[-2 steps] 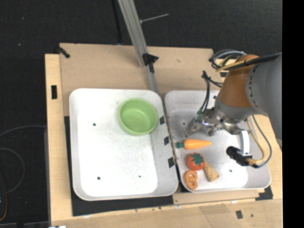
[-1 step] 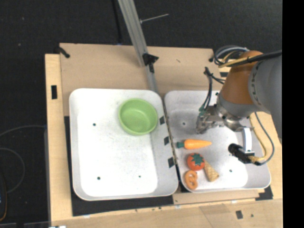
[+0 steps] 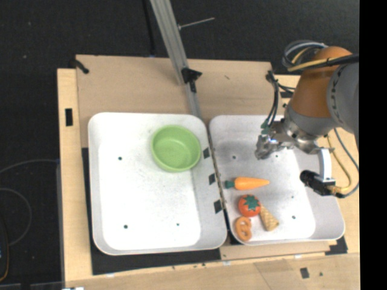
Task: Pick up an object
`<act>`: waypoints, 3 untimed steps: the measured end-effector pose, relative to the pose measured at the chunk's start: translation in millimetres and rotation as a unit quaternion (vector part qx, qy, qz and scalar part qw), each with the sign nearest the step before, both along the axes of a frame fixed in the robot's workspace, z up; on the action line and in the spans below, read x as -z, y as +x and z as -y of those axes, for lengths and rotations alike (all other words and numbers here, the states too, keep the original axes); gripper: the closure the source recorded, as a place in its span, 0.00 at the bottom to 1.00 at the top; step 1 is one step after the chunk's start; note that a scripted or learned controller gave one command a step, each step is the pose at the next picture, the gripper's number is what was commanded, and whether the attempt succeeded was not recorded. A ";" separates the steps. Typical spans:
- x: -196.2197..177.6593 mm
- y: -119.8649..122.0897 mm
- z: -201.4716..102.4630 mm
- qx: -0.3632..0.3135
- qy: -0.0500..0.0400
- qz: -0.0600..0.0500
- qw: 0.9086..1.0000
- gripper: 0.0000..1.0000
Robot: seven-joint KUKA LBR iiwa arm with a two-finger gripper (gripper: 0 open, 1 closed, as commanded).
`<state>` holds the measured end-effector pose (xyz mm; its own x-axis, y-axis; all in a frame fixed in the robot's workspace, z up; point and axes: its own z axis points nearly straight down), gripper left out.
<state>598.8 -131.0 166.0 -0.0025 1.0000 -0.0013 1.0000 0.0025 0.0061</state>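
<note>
Toy carrot (image 3: 249, 183) lies flat in the right bin (image 3: 302, 228), green end toward the divider, orange tip pointing right; roughly mid-bin, nearer the left wall; just below it a red tomato (image 3: 249, 205); beside that, to the right, a tan pastry-like piece (image 3: 269, 219); an orange pretzel-like piece (image 3: 243, 228) sits at the bin's lower left corner, touching or nearly touching the tomato. Pincer (image 3: 263, 148) hangs above the carrot's upper right, apart from it, nothing between it and the bin floor; open or closed cannot be told from this angle. Left bin (image 3: 121, 234) holds a green bowl (image 3: 176, 148), upright, near its upper right corner. Both bins rest on a tan worktop (image 3: 133, 83).
</note>
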 end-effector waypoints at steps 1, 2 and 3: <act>-64.3 -2.1 1.4 0.000 0.000 0.001 1.000 1.00; -60.8 -1.4 2.5 0.000 0.000 -0.002 1.000 1.00; -59.9 6.2 -48.0 -0.001 0.001 -0.003 1.000 1.00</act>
